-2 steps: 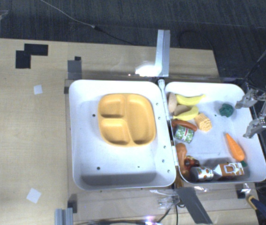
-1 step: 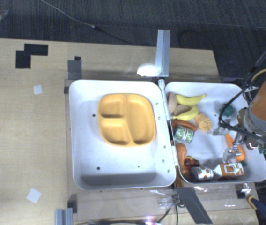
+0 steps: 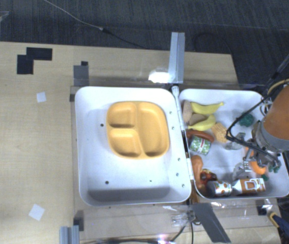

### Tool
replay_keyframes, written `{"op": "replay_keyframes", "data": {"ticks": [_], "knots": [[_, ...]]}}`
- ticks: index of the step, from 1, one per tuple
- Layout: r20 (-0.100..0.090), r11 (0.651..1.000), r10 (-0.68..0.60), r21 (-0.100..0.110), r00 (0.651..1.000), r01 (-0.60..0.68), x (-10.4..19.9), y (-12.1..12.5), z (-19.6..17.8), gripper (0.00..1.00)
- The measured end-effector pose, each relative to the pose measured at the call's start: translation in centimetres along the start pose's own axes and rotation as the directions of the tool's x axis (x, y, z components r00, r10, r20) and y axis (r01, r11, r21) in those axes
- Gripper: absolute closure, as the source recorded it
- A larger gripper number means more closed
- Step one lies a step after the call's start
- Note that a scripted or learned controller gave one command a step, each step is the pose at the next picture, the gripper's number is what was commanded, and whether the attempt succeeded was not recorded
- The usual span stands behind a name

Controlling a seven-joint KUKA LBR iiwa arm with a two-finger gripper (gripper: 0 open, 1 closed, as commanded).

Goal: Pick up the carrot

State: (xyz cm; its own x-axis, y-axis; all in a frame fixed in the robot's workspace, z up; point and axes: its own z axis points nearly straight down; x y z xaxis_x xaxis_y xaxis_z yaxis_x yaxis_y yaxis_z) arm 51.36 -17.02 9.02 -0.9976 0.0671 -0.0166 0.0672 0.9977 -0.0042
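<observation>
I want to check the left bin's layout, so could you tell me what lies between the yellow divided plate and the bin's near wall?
In the camera view, the stretch between the yellow divided plate and the left bin's near wall is bare white floor.

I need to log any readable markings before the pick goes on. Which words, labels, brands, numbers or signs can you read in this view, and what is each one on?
No text can be read in this view.
Green and white can in the right bin: its label has print, too small and blurred to read.
Bottle lying at the right bin's near edge: an orange and white label, blurred, unreadable.
Black shapes on the bench's far left: plain marks, no letters.
</observation>
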Motion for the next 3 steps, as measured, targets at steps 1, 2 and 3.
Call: {"op": "replay_keyframes", "data": {"ticks": [1,2,3], "knots": [[0.011,1.000,-0.007,0.001,1.000,0.007,-0.4,0.2,-1.3,1.00],[-0.002,0.998,-0.062,-0.005,0.998,0.062,-1.2,4.3,-6.9,1.00],[-0.010,0.999,0.048,-0.001,0.999,-0.048,2.1,-3.6,-3.3,1.00]]}}
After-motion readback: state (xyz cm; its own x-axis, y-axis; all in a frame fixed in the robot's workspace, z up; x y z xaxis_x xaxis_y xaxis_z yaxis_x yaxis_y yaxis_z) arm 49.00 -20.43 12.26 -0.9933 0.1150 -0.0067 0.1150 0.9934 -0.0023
